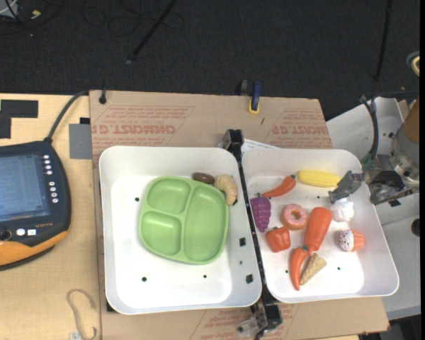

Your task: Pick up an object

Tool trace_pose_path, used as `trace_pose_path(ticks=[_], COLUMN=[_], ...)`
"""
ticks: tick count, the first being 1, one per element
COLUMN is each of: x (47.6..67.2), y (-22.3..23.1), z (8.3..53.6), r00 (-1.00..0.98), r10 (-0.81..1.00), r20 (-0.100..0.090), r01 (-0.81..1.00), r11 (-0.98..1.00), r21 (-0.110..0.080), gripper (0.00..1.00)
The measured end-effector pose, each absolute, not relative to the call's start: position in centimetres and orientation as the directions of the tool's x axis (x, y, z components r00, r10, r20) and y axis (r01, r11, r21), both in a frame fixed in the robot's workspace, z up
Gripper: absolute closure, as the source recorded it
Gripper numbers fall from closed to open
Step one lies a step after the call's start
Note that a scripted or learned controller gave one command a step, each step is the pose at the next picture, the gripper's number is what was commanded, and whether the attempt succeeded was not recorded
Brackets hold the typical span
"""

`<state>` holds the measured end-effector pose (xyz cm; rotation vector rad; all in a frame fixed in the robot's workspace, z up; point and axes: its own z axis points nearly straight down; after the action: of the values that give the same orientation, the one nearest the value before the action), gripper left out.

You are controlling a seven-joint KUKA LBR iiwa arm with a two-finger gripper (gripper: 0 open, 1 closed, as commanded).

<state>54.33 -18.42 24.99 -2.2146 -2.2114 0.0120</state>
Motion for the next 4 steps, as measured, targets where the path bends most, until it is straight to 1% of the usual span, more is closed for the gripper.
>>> trace_pose_path(ticks=[1,2,3,4], x=[54.6,54.3,54.5,54.5], y=[-18.4,-17.8,-18.6,-18.4], z=[25.7,19.3,14.0,8.8], r00=[0.000,-0.002,-0.001,-0.001], r10=[1.000,1.000,1.000,1.000], r20=[0.000,0.003,0.002,0.002], r01=[1.000,1.000,1.000,1.000], r11=[0.000,0.002,0.001,0.001], r21=[-0.001,-0.009,-0.007,-0.005], gripper=[0.00,0.00,0.00,0.00])
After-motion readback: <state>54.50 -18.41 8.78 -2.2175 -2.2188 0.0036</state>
